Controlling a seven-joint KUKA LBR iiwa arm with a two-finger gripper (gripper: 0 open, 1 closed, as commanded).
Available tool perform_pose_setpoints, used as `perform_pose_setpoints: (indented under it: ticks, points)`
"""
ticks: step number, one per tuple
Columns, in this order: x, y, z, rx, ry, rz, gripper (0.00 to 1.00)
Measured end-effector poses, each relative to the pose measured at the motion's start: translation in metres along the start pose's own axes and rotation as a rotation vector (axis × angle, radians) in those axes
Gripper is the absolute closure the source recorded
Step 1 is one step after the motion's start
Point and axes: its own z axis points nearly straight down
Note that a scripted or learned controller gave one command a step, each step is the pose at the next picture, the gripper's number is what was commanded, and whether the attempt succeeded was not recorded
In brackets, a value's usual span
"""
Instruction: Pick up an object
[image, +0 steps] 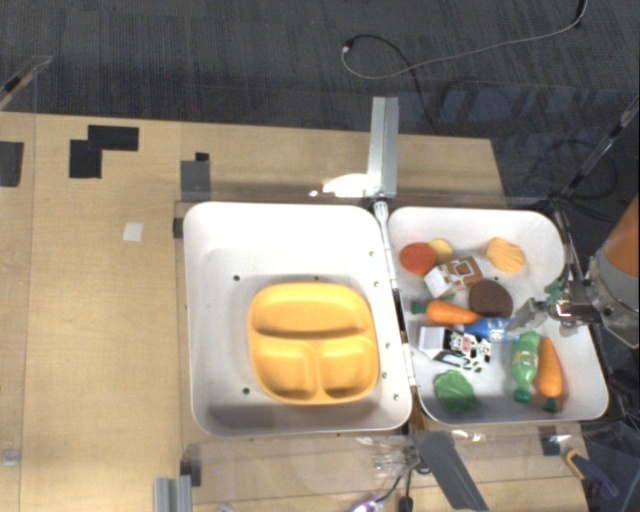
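The right bin (575, 400) holds several small items. Among them are a red round piece (418, 258), a yellow pastry (506, 256), a brown disc (490, 297), an orange carrot (452, 313), a green bottle (525, 365), a second carrot (549, 372) and a green lump (455, 390). My gripper (541, 303) hovers at the bin's right side, just right of the brown disc and above the green bottle. It looks open, with nothing between its fingers.
The left bin (215, 300) carries a yellow sectioned tray (313, 338). A metal post (384, 145) stands behind the seam between the bins. A small carton (462, 270) and a black-and-white box (462, 345) crowd the right bin's middle.
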Motion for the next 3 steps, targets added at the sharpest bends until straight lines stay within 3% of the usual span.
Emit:
perform_pose_setpoints:
  ticks: [1, 2, 3]
  points:
    - [0.001, 0.002, -0.011, -0.005, -0.001, -0.004, 1.00]
    - [-0.026, 0.037, -0.071, -0.003, -0.001, 0.202, 1.00]
    - [-0.006, 0.109, -0.165, -0.004, -0.001, 0.287, 1.00]
